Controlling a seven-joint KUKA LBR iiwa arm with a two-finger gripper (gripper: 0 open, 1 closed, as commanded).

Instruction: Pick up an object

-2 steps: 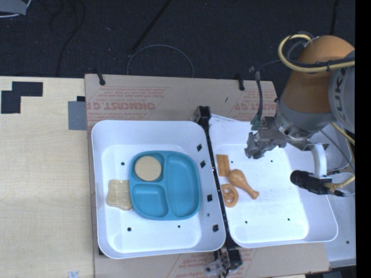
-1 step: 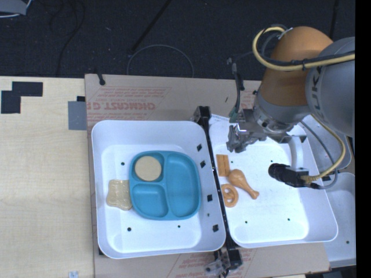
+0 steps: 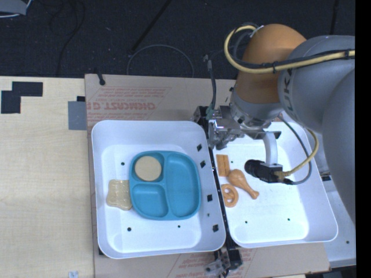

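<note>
Drumstick (image 3: 244, 182), pretzel (image 3: 229, 196) and orange stick (image 3: 222, 165) lie close together on the floor of the right bin (image 3: 278, 220), near its left wall. Nothing is lifted yet, so the pick itself looks still to be done.

In the camera view, the pincer (image 3: 222, 138) hangs at the upper left corner of that bin, just above the orange stick, the nearest candidate. Whether it is open or closed cannot be told from this angle, and nothing can be seen in its grip. The grey arm (image 3: 324, 86) reaches in from the right, its orange band (image 3: 266, 51) above the wrist, which points down toward the bin.

On the desk (image 3: 40, 184), the left bin (image 3: 116, 141) holds a blue plate (image 3: 174, 187) with a round biscuit (image 3: 147, 168) in its upper left compartment. A pale slice (image 3: 119, 194) touches the plate's left edge.
</note>
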